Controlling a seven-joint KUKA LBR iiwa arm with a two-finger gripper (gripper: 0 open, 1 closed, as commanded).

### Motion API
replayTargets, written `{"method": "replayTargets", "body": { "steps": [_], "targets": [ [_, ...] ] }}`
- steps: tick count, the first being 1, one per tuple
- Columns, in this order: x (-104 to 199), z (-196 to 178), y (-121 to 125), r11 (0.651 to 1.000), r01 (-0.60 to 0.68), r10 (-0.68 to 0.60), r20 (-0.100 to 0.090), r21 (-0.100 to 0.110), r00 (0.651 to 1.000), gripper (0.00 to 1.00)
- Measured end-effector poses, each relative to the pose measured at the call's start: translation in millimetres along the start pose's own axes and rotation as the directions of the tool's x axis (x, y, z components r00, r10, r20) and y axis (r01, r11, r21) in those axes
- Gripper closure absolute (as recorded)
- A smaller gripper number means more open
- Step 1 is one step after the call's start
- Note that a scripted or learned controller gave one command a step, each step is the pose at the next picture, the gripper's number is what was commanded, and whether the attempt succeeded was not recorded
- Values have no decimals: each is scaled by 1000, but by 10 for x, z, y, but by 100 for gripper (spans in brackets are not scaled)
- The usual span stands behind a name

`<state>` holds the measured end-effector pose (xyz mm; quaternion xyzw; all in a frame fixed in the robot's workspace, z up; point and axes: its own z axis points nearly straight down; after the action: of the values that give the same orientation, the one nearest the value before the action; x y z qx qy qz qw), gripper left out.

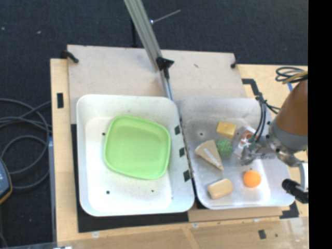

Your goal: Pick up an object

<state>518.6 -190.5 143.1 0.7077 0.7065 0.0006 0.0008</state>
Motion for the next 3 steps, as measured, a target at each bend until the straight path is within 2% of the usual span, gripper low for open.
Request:
{"method": "replayTargets", "body": {
  "steps": [2, 3],
  "targets": [
    [5, -1158, 29, 1000, 2, -2, 1, -4, 1000, 100],
    [589, -1062, 22, 1000, 6, -6, -1, 1, 1000, 100]
  ]
}}
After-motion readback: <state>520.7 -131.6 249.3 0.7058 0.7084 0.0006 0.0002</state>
